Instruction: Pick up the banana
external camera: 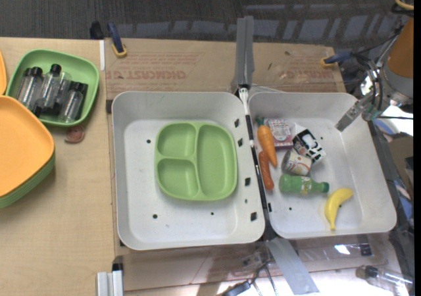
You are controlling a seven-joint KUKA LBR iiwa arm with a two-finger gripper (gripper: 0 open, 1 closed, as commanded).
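The banana [336, 204] is yellow. The carrot [265, 143] is orange, the bottle [301, 185] green. The divided plate [196, 160] in the left bin [128, 176] is light green. Both bins are white. The far-left plates [23, 153] are orange.

From my remote station I read the scene as evenly and fairly brightly lit from above, with soft, short shadows. The two white bins [191, 235] come close to overexposure, though their rims remain distinct. Strong glare washes out the lower right corner, where the floor beside the tabletop [52, 242] reflects white, and a second bright patch sits at the right edge near the arm [400, 64]. The dark floor at the top is dim and low in detail. Sharpness is moderate throughout; small labels on the packaged items are not legible. The banana [337, 204] casts a faint shadow on the bin floor. I see slight softness toward the frame edges.
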